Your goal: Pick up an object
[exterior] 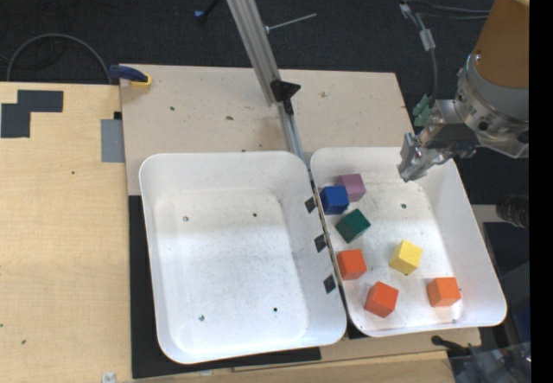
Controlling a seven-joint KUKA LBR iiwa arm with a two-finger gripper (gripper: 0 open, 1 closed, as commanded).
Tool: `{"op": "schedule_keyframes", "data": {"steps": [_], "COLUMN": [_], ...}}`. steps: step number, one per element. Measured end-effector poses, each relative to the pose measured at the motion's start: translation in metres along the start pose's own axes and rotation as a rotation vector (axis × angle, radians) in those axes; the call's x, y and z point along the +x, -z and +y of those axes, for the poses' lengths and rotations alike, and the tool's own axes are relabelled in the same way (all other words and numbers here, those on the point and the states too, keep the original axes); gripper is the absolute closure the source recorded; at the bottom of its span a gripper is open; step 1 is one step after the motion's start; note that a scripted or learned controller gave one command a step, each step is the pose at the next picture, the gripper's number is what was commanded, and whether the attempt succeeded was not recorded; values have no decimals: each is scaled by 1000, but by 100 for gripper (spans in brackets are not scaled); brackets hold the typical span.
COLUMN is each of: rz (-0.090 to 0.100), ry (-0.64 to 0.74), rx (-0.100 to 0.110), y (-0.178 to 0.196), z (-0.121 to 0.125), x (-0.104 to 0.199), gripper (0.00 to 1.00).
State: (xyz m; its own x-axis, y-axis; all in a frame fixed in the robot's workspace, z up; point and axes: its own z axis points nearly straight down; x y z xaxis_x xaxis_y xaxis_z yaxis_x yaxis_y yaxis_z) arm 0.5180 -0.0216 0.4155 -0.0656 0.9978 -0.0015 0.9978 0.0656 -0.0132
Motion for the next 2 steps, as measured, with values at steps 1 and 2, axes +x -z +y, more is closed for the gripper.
{"op": "schedule_keyframes", "data": {"steps": [1,2], "rz": [1,2], "ry": [-64,-69], "rx": [-20,-6], "y": [130,78], "z": [60,-14], "x": [18,-7], "gripper": [100,100]}}
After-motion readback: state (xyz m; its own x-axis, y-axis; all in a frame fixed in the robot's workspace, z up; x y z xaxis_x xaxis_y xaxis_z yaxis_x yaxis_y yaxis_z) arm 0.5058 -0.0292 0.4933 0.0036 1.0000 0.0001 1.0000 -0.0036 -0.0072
